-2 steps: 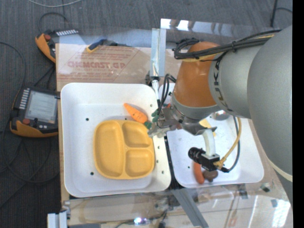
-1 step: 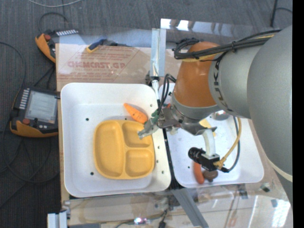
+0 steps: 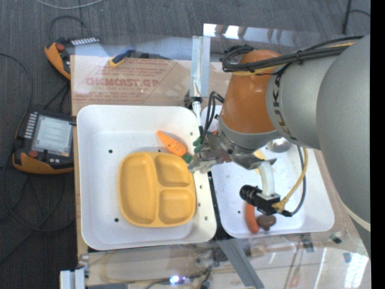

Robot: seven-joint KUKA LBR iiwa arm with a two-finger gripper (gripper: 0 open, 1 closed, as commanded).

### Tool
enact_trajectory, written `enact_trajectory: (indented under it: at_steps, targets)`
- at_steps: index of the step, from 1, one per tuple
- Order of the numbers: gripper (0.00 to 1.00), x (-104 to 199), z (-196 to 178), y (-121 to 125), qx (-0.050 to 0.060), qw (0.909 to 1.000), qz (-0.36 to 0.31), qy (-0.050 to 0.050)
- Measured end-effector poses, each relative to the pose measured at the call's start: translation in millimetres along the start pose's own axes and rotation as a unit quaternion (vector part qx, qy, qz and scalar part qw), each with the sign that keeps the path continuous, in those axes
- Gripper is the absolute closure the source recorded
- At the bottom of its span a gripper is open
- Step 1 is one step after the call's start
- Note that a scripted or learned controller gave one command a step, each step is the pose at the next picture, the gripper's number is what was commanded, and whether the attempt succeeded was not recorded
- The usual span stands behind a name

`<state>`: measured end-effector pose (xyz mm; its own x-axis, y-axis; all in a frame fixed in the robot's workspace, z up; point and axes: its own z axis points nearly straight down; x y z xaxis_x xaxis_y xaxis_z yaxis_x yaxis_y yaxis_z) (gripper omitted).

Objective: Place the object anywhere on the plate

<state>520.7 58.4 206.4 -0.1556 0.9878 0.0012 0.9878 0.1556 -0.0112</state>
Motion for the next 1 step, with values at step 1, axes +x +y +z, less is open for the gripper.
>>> enact_trajectory:
  at_steps: [1]
  targets:
    - [1.0,15.9,24.3,1.7,-0.003,1.0,-0.005,-0.002]
